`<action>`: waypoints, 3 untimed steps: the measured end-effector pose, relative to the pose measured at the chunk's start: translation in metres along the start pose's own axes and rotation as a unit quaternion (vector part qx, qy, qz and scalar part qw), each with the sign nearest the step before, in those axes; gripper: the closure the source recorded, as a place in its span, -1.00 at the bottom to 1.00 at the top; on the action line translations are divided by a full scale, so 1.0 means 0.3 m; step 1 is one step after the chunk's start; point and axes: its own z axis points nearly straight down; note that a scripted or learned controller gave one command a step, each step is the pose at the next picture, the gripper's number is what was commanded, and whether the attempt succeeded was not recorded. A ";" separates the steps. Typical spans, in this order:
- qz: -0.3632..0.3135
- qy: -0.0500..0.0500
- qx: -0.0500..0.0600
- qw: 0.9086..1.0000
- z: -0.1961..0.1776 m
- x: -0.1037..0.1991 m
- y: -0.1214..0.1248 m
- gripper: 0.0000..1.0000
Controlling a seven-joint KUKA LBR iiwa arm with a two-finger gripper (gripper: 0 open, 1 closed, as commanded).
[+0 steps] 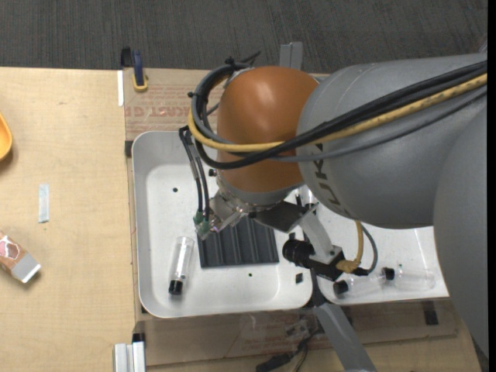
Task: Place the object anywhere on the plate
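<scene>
My arm's orange band [260, 126] and grey wrist cover most of both bins. Below the band, the gripper [239, 246] appears as a black ribbed block low over the left white bin [155, 177], seen from above. A clear tube with a black cap [180, 264] lies on the bin floor just left of the gripper, apart from it. A second clear tube [395, 275] lies in the right bin [434, 285], near its front edge.
Black and yellow cables [203, 142] loop off the wrist above the left bin. On the wooden bench to the left lie a small white strip [43, 204], a wrapped packet [17, 258] and an orange item [3, 138] at the edge. A blue clamp [136, 67] stands behind the bin.
</scene>
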 end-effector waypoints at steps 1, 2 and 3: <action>-0.035 0.000 -0.001 0.999 -0.124 -0.034 -0.024 1.00; -0.082 0.000 0.000 0.997 -0.036 -0.030 -0.022 1.00; -0.080 0.000 0.001 0.997 -0.063 -0.036 -0.022 1.00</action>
